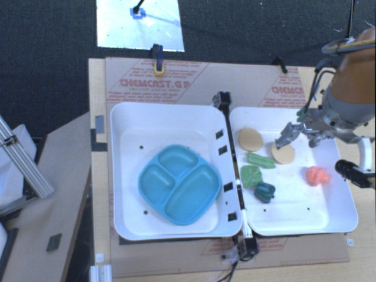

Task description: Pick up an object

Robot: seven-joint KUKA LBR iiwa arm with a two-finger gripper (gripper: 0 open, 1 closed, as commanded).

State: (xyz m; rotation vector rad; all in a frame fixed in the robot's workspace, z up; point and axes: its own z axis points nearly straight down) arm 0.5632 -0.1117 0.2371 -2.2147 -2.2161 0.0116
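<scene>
Tool (287, 137) above tan disc (284, 154), right bin (341, 216).

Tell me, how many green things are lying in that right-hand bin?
3, close together near the bin's left side: a long bean, a leaf below it, and a dark pepper lowest. The arm might hide more.

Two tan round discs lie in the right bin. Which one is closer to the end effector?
The smaller tan disc, right below the end effector. The larger tan disc lies farther left, toward the divider.
</scene>
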